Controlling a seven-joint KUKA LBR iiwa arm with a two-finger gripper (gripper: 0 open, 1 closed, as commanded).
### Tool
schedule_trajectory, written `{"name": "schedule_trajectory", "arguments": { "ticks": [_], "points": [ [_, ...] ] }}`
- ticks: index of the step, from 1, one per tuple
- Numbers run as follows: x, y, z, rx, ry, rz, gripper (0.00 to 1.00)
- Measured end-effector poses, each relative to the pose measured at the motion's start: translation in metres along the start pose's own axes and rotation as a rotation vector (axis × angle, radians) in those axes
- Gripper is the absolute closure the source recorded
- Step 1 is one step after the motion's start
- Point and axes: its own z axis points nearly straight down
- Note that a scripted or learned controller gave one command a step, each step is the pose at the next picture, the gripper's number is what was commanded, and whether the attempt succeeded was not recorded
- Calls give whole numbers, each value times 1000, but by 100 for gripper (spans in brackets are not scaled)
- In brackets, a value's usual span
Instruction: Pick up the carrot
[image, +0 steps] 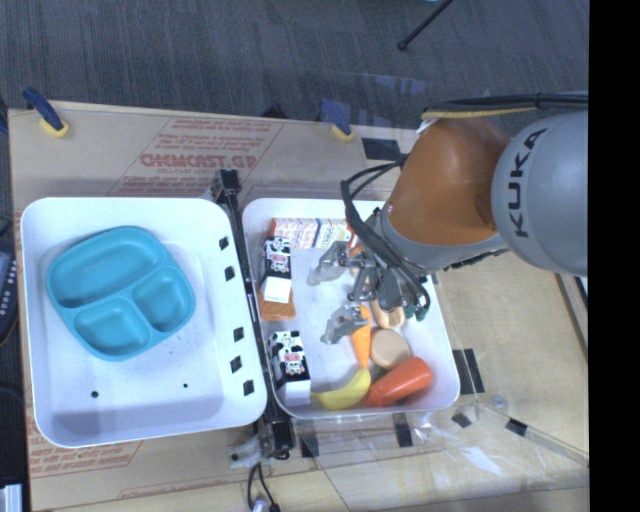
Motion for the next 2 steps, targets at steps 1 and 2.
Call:
{"name": "schedule_trajectory", "arguments": {
  "ticks": [1, 2],
  "points": [
    [27, -45, 119, -1, -2, 194, 0],
    [26, -43, 108, -1, -2, 184, 100]
  ]
}}
